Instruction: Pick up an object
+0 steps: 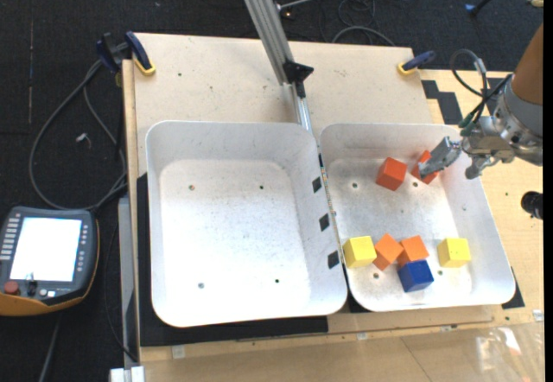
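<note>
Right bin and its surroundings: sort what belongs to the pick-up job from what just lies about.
Job: gripper, orange block near it, two yellow blocks, two more orange blocks, blue block.

Lying about: teach pendant, corner clamps, floor cables.

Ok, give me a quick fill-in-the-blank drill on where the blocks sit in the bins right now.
1. All the blocks lie in the ____ bin in the camera view.
2. The number of yellow blocks is ____.
3. The blue block lies just below an ____ block.
4. The gripper is over that bin's ____ corner.

Missing words: right; two; orange; upper right
</note>
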You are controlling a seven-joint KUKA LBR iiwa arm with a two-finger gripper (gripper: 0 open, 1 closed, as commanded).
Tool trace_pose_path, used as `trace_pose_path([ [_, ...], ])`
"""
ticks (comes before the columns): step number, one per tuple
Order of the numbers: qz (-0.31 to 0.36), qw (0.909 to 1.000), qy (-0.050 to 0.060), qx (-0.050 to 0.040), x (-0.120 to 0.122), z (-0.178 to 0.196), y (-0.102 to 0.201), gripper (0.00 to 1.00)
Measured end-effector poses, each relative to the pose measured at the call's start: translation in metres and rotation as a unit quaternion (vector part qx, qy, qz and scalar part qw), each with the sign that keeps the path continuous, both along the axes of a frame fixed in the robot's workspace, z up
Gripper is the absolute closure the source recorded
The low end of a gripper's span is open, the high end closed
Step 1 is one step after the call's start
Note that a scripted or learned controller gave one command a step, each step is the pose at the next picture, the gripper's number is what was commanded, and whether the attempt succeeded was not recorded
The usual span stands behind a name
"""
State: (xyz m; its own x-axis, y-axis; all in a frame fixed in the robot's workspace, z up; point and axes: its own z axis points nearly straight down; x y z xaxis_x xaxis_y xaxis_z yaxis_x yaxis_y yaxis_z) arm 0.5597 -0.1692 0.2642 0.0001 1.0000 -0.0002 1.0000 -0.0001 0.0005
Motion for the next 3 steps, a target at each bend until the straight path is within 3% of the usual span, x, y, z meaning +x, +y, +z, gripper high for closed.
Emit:
trace_pose_path([
  [1, 0.002, 1.0, -0.005, -0.0014, -0.003, 0.286, 0.026, 0.0],
  [2, 0.005, 1.0, 0.003, 0.001, 0.077, 0.215, 0.091, 0.0],
  [3, 0.003, 1.0, 0.004, 0.0004, 0.112, 0.122, 0.132, 0.0],
])
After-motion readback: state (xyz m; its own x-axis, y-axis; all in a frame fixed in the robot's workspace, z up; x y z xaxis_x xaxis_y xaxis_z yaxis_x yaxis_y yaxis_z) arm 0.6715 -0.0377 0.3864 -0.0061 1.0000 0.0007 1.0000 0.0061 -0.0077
